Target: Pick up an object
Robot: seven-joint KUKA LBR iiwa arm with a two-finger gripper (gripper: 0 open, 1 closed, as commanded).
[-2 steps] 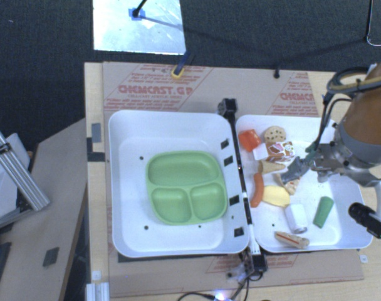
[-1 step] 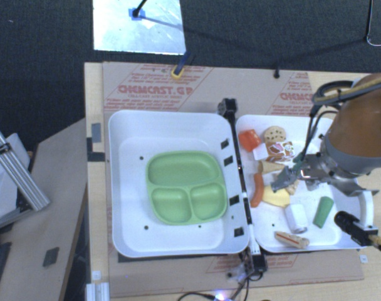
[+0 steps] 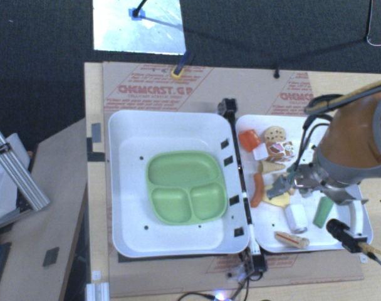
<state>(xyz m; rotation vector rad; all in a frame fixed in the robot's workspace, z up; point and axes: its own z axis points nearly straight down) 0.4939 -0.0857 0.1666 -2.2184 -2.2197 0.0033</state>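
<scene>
A: Largest parts, in order?

B: Tabletop (image 3: 146, 86), covered by printed brown board. On it, side by side and touching along a black middle seam: left bin (image 3: 125, 143) and right bin (image 3: 253, 123), both white and shallow. Grey arm (image 3: 353, 143) with orange band, entering over the right edge of the right bin.

A: Contents of the left bin?

B: Green plate (image 3: 181, 187) with three compartments, lying flat near the bin's centre, well apart from the seam.

A: Position and state of the hand?

B: Hand (image 3: 284, 185) low over the middle of the right bin, directly above the yellow slice (image 3: 278, 199) and just beside the orange sausage (image 3: 257, 190). Released or clenched: cannot tell, the tip being too blurred against the toys beneath. Nothing visibly grasped.

A: Remaining small things, and the task's objects?

B: All in the right bin. Near the front edge: bun (image 3: 291, 239), with white cylinder (image 3: 297, 217) just behind it and green piece (image 3: 323, 211) beside that, towards the right edge. Towards the back edge: red-and-white packet (image 3: 280, 149), round cookie (image 3: 274, 133) touching it, and orange-red piece (image 3: 248, 140) near the seam.
</scene>
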